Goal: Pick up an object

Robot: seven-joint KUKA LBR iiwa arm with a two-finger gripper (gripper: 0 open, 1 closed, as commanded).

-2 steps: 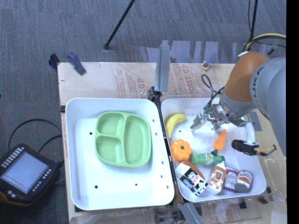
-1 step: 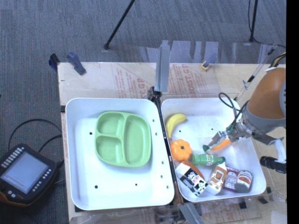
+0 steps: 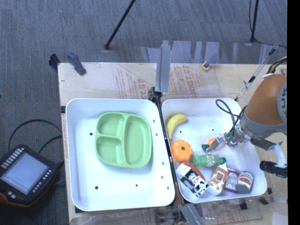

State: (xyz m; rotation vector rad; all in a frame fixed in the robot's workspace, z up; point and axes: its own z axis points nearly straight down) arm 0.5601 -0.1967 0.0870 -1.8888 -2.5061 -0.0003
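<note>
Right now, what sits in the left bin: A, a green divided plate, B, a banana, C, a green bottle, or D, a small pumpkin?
A: the green divided plate lies in the left bin; the banana, pumpkin and green bottle lie in the right bin.

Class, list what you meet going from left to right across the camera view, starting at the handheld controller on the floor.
Controller → green divided plate → pumpkin → green bottle → gripper → orange band on the arm.

Floor: grey-blue carpet (image 3: 70, 22). Wooden bench (image 3: 108, 78) — printed red lettering. Two tripod legs (image 3: 123, 18) at rear; handheld control pendant (image 3: 26, 172) lower left — cabled.
</note>
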